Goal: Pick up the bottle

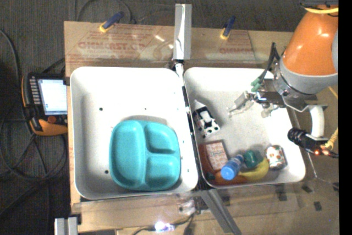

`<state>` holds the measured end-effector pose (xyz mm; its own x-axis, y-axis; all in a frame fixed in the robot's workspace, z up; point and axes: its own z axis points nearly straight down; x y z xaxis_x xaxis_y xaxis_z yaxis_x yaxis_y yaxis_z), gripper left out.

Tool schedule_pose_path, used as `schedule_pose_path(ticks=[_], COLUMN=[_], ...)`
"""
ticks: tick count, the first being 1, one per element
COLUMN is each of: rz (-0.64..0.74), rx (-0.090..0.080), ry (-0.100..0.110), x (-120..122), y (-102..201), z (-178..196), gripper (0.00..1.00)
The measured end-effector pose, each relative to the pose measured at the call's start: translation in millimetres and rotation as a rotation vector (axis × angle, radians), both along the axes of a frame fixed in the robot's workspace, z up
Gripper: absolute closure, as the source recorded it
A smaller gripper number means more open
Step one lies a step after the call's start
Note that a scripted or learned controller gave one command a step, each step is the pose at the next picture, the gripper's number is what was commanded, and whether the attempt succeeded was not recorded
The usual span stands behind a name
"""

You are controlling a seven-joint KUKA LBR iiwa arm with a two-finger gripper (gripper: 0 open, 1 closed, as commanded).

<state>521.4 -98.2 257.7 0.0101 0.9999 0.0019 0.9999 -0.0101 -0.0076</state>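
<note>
Reaching: the gripper (pixel 237 105) hangs over the right bin (pixel 231 77), up near 1 o'clock in it, with nothing between its fingers.
Gripper: its two fingers stand apart, open, and point toward 9 o'clock.
Bottle: the bottle (pixel 231 167) lies on its side at the bin's 6 o'clock edge (blue body, orange cap end toward 7 o'clock).
Neighbours: a red card (pixel 214 153) touches the bottle at 11 o'clock, a green thing (pixel 252 159) and a banana (pixel 254 171) press in at 3 o'clock, and a small can (pixel 276 156) sits past those.
Other toy: a black and white toy (pixel 205 120) rests by the left wall, apart from the bottle.
Left bin: a teal tray (pixel 146 154) sits there, not part of this job.
Doing it well: I think the gripper should go toward 6 o'clock, stop right above the blue middle, and turn so the fingers close across the thin way.
Watch out: the banana is so close that a finger may land on it, and the wall is tight too.
</note>
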Motion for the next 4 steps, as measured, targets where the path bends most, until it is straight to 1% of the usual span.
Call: schedule_pose_path(ticks=[1,2,3,4], rz=[0.057,0.323,0.309,0.580], rx=[0.000,-0.004,-0.002,-0.002], ry=[0.002,-0.013,-0.014,-0.022], x=[-37.6,-34.4,-32.3,-30.7], y=[19.8,-4.3,-4.8,-58.0], z=[-78.1,-169.6,-162.9,-167.7], gripper=[0.00,0.00,1.00,1.00])
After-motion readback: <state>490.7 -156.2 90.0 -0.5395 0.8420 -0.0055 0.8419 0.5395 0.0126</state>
